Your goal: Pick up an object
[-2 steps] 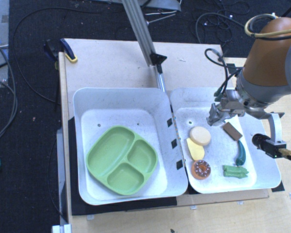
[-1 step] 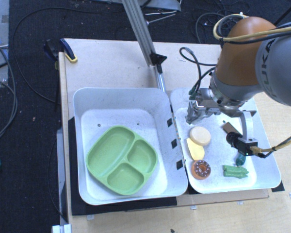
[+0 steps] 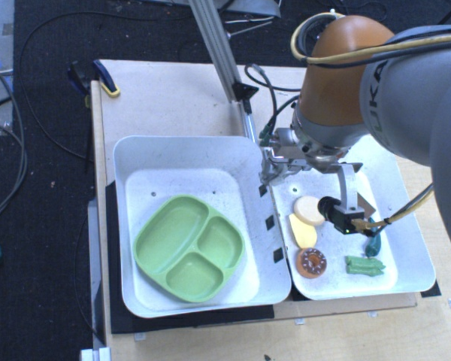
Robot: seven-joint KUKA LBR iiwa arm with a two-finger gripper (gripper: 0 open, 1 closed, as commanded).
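Right bin (image 3: pixel 410 273): toy foods grouped mid-bin.
Cream disc (image 3: pixel 310 210), round, overlaps top end of yellow piece (image 3: pixel 304 235).
Yellow piece: oblong, long axis near up-down in view.
Brown sprinkled doughnut (image 3: pixel 312 262): just below yellow piece.
Green piece (image 3: pixel 364 266): knobbly, long axis left-right.
Gripper (image 3: pixel 270 170): at bin's far-left corner, clear of all items; open or closed, cannot tell.
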